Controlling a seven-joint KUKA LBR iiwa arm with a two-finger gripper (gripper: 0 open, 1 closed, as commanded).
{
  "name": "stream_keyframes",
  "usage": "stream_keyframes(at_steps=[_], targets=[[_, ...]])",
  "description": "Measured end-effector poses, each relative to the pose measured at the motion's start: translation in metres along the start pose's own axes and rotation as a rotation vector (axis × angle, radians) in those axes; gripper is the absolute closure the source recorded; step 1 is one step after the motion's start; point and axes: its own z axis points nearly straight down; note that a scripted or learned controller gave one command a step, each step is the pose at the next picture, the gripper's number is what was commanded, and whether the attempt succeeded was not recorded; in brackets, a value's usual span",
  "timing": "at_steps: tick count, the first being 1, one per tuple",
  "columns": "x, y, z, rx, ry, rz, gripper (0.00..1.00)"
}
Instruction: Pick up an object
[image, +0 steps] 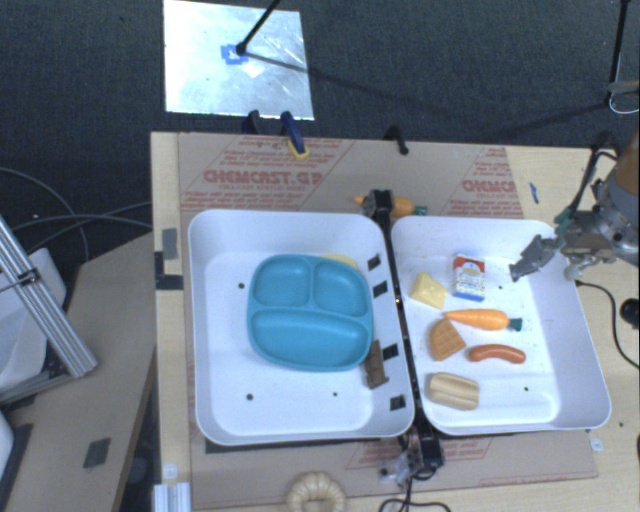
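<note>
I see the carrot (478, 320), sausage (497, 353), bun (452, 390) and carton (468, 277) all lying loose in the right bin (585, 385), nothing lifted yet, with the gripper (545, 257) poised over its far right corner, grip unreadable.

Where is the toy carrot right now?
The toy carrot lies near the middle of the right bin, just below the small red-and-white carton and above the sausage.
</note>
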Motion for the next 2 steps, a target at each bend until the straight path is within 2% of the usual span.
stream_keyframes(at_steps=[1, 2], targets=[[0.001, 0.002, -0.007, -0.012, -0.002, -0.003, 0.0], [-0.005, -0.005, 0.047, -0.011, -0.002, -0.001, 0.0]])
